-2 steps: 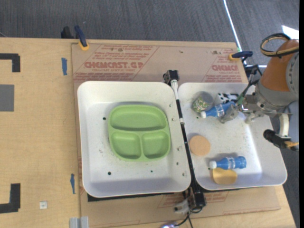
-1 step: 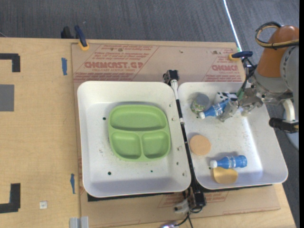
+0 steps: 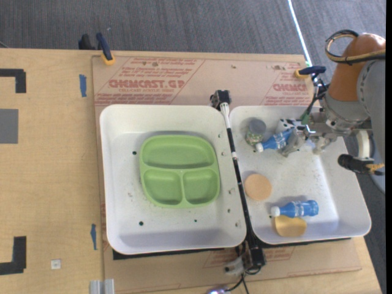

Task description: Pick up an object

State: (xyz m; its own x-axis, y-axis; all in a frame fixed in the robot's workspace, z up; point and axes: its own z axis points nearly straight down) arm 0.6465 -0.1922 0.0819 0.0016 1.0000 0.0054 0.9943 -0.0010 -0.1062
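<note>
Blue-labelled bottle (image 3: 274,142) lies at nine o'clock from my gripper (image 3: 293,144), long axis running eight to two; whether my fingers grip it, I cannot tell.

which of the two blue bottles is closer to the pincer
The blue bottle at the far side of the right bin, lying beside the pincer. The other blue bottle lies well away, near the bin's front edge next to a yellow piece.
</note>
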